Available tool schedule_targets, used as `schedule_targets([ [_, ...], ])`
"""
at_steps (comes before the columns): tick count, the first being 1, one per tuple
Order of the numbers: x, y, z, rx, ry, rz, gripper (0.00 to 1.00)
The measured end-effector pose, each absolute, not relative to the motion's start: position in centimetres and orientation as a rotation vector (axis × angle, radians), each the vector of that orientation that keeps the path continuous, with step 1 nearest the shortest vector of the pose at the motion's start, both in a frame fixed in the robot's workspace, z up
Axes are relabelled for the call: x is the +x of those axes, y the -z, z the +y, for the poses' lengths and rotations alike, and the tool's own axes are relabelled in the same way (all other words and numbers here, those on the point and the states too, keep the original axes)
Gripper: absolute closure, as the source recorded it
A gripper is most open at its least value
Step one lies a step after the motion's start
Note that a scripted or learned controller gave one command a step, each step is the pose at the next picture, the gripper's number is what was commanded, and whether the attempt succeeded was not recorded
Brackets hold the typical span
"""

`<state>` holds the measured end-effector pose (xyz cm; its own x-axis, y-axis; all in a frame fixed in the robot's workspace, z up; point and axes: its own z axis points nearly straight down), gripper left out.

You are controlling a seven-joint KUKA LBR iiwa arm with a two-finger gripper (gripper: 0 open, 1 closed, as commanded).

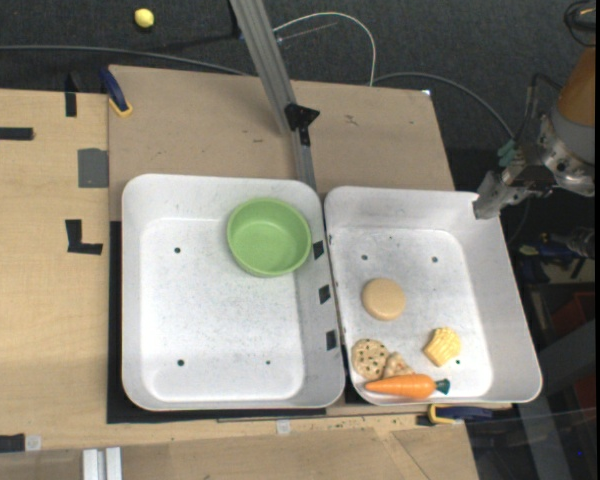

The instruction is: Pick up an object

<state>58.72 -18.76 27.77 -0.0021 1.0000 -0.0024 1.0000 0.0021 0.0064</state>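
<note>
Grey arm with its orange band comes in at the right edge, wrist hanging over the upper right corner of the right-hand shallow white bin (pixel 500 298). The claw (pixel 488 204) sits at that bin's top right rim, a grey blurred tip pointing down and to the left. Whether it is open or closed I cannot tell; the tip is too small and soft to read. Nothing can be made out in it, and it is well apart from every object in the bin. Right bin contents, all in the lower half: a round tan biscuit-like disc (pixel 384 299) near the middle; a small yellow ridged piece resembling corn (pixel 441 346) to its lower right; a brown speckled cookie (pixel 368 354) at the lower left, with a second speckled piece just beside it; an orange toy carrot with a green end (pixel 407 387) lying flat along the near wall, just below the cookies. Left-hand shallow white bin (pixel 150 268) carries a light green round plastic bowl (pixel 268 236), upright, at its upper right, near the wall shared with the other bin. Both bins rest on a brown board table (pixel 200 118). A grey metal pole (pixel 265 43) slants down from the top to the gap between the bins. A small yellow ball (pixel 144 17) lies on the dark floor, upper left.
</note>
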Motion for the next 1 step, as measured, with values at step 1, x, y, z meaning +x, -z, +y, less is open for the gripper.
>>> schedule_targets([
  [1,58.58,-28.00,-13.17,2.215,-0.001,2.229,1.00],
])
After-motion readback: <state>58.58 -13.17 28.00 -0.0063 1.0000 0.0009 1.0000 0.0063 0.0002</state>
